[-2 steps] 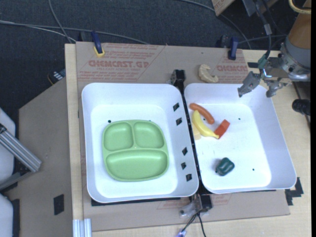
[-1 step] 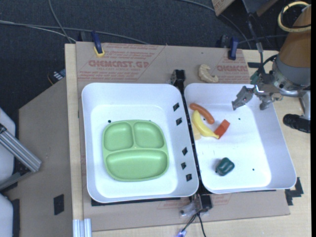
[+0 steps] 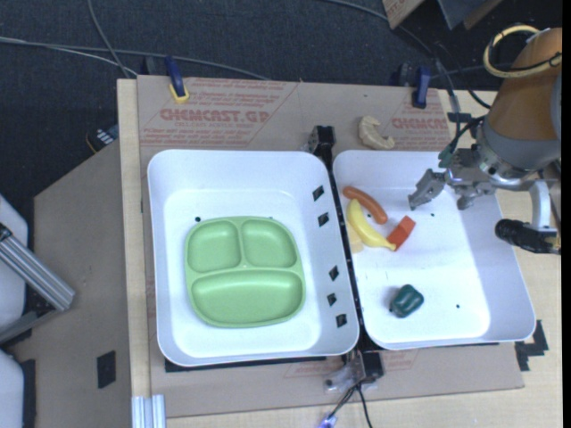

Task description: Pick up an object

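The right bin [image 3: 482,266] holds a yellow banana [image 3: 364,226], an orange sausage-like piece [image 3: 367,203] above it, a small red-orange piece [image 3: 402,231] and a dark green pepper [image 3: 407,300] near the front. My gripper [image 3: 446,190] hangs over the bin's upper right part, right of the red-orange piece and apart from it. Its two fingers [image 3: 426,192] spread apart with nothing between them. The left bin [image 3: 169,239] carries a green divided plate [image 3: 244,270].
A beige object [image 3: 376,132] lies on the cardboard behind the right bin. Black clips [image 3: 321,137] sit at the seam between the bins. The arm's orange band [image 3: 526,78] fills the upper right. Blue clamps [image 3: 177,82] hold the board's back edge.
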Tool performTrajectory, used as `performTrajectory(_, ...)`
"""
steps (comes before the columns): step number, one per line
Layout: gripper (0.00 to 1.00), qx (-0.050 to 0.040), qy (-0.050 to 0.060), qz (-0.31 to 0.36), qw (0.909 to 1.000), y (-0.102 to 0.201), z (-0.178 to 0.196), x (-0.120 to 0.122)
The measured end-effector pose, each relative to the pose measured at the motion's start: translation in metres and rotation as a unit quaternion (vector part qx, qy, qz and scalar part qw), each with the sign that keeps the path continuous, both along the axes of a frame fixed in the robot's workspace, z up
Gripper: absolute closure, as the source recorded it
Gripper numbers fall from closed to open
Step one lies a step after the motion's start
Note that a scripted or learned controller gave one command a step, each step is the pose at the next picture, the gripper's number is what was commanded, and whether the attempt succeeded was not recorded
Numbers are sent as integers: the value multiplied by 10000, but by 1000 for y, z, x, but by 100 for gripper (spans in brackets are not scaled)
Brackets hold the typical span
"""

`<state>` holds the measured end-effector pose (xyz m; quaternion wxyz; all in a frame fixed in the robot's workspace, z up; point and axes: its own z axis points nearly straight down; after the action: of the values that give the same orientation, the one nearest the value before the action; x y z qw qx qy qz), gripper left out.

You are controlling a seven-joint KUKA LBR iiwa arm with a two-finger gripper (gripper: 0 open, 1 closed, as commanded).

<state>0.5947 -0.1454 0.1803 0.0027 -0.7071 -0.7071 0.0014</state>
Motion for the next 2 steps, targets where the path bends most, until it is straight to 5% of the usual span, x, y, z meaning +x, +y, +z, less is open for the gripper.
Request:
performTrajectory(1, 0, 0, -1, -3, 10000, -7, -46, -5)
performTrajectory(2, 100, -5, -34, 0, 10000, -7, -32, -3)
